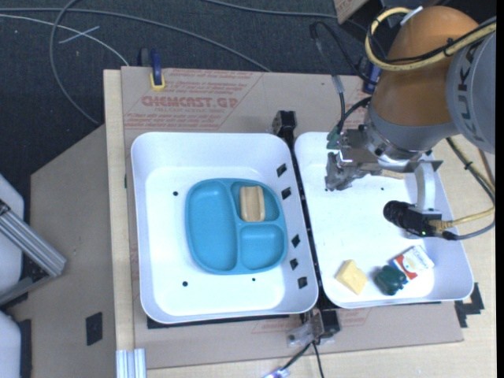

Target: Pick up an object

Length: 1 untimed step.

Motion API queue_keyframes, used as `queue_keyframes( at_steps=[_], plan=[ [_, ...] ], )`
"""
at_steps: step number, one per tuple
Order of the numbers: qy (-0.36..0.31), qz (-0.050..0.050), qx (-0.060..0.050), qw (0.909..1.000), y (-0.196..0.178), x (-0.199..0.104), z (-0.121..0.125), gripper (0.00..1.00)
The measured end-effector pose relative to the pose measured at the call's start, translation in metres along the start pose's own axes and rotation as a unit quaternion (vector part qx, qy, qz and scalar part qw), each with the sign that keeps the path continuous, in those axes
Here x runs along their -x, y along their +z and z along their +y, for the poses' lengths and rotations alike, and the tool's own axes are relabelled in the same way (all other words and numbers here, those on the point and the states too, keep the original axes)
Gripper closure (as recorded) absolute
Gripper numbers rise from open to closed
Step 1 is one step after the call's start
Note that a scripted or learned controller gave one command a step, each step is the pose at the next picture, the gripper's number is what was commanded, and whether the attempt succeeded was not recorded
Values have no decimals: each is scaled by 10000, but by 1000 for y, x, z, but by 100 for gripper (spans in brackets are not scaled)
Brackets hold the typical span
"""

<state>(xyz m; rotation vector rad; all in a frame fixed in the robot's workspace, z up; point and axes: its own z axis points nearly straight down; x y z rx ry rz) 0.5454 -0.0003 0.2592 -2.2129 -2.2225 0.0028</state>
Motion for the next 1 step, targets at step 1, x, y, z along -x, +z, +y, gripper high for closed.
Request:
queue_keyframes(
  at_steps=[1],
  plan=[
    [-3, 0, -2, 10000, 20, -52, -16, 100]
  ],
)
